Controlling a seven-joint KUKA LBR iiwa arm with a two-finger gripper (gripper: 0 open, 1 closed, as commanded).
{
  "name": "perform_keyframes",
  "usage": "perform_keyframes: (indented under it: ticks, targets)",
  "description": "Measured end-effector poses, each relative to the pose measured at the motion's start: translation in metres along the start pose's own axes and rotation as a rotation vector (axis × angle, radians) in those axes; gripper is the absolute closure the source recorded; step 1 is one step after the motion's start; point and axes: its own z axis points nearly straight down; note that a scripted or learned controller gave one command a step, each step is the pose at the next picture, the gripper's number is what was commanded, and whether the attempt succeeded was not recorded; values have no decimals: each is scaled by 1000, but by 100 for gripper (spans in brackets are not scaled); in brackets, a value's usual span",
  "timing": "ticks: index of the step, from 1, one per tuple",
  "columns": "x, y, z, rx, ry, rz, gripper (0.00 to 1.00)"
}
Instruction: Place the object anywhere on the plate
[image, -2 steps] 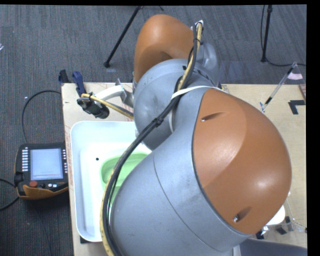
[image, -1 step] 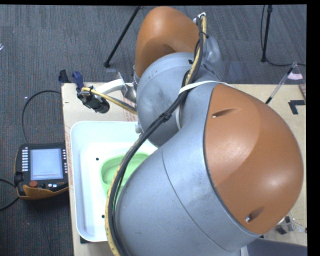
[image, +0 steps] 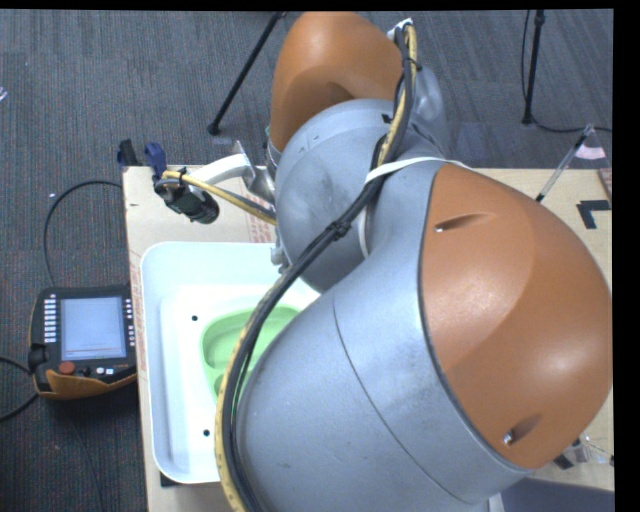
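The grey and orange arm (image: 420, 300) covers most of the camera view, reaching across from the right. A light green plate (image: 228, 340) lies in the left white bin (image: 165, 300); only its left part peeks out from under the arm. The object to be placed and the gripper's tips are hidden behind the arm.
The bench's wooden top (image: 135, 215) runs along the bin's far and left sides. On the floor to the left sits a hand-held control pendant (image: 85, 340) with a cable. Tripod legs (image: 245, 70) stand on the dark carpet at the back.
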Motion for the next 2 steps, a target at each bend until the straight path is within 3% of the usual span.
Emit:
perform_keyframes:
  ticks: [2]
  targets:
    - [-1,-1,-18,7,-9,-10,100]
